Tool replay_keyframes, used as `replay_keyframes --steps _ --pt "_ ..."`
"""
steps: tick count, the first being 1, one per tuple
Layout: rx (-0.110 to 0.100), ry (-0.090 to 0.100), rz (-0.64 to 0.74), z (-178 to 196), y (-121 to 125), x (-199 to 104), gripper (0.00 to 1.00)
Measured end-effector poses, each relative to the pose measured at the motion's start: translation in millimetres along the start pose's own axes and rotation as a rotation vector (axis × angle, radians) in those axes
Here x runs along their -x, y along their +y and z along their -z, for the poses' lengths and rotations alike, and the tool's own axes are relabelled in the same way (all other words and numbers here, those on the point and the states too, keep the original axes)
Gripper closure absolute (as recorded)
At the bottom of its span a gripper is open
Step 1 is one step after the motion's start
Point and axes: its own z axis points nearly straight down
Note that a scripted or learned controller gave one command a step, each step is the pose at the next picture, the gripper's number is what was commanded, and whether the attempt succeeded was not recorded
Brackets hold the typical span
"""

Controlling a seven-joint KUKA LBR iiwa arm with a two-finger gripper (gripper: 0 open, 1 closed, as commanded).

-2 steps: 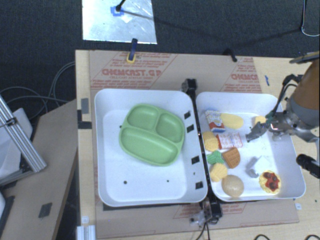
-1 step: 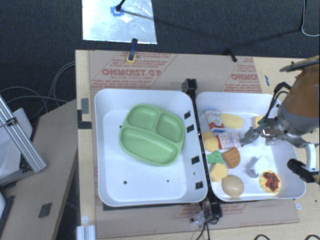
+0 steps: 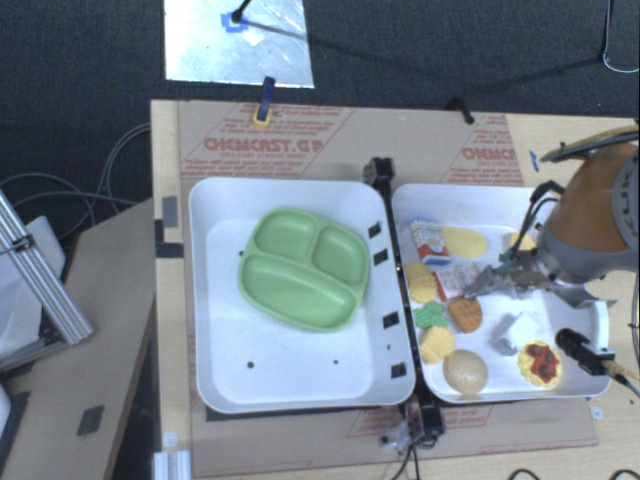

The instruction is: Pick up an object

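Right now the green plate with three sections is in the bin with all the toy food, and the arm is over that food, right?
Not quite. The camera view shows the green plate alone in the left bin. The toy food lies in the right bin, and the arm does reach over it.

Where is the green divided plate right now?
The green divided plate lies in the left bin, toward its upper middle, apart from the toy food in the right bin.
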Motion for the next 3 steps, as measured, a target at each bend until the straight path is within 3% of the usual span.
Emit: replay_keyframes --steps 1,3 --pt "0.006 -0.004 0.001 13 2 1 1.00" --pt "0.000 -0.002 0.004 131 4 -1 1.00"
